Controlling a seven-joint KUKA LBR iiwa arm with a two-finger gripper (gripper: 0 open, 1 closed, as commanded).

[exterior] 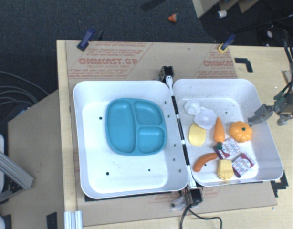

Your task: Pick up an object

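Observation:
The right bin (232,90) holds several small toy foods. An orange pumpkin (240,131) lies near its right side, with an orange carrot (218,129) and a pale yellow piece (197,135) to its left. Two red-and-white packets (229,148) (243,164), a brown sausage (204,161) and a yellow ridged piece (225,170) lie toward the front. A clear white plastic item (200,111) sits toward the back. My gripper (269,112) hangs at the bin's right rim, just up and right of the pumpkin, with nothing seen in it.
The left bin (89,166) carries a blue divided tray (135,126). Black clips (166,72) (194,195) join the bins along the middle seam. Cardboard covers the bench around them. Cables lie on the floor at the left.

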